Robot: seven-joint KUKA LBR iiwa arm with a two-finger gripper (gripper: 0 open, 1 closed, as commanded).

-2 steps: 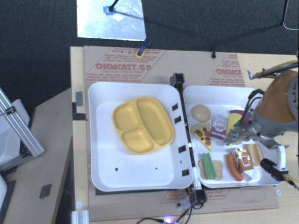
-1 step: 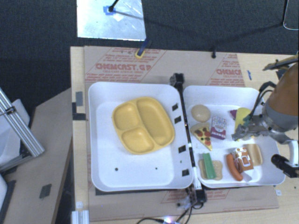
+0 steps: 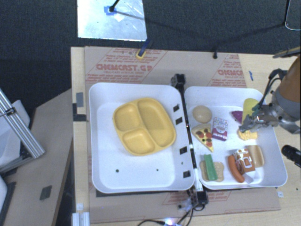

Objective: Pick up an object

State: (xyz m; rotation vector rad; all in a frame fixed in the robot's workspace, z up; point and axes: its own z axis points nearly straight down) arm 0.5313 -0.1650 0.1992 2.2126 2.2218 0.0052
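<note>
Pincer (image 3: 248,124) sits over a pale yellow cheese wedge (image 3: 249,135).

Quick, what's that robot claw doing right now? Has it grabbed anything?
Gripper: low over the yellow toy in the right bin; whether it has grabbed anything cannot be told.

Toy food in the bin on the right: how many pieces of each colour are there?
Tan: 2, the round bun and the hot dog bun
Yellow: 2, the pizza slice and the cheese
Green: 1, the green stick
Red: 1, the sausage
Total: 6
</note>
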